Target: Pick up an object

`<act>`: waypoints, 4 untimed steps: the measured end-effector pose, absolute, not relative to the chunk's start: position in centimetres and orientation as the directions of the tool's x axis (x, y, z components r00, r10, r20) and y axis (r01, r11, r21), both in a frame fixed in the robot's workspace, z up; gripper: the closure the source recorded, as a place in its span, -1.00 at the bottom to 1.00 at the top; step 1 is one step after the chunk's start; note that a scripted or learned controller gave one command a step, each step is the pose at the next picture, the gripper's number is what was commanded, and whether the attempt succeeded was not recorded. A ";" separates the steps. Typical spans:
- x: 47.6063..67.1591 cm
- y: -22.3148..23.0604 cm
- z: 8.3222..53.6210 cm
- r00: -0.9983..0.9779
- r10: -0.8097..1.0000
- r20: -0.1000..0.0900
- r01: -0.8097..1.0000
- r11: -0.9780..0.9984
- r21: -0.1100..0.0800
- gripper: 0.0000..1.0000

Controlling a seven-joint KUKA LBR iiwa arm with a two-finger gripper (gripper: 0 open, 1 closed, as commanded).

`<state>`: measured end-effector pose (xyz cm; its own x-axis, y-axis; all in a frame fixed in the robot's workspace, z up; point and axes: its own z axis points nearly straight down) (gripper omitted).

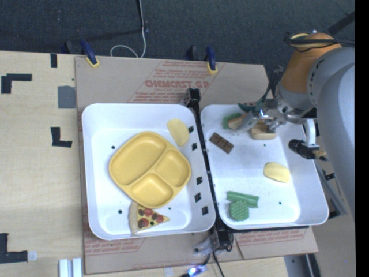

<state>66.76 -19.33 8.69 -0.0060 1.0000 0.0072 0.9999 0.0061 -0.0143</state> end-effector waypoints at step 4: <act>66.6 -10.9 8.7 -0.001 1.000 0.001 1.000 0.002 -0.024 -1.00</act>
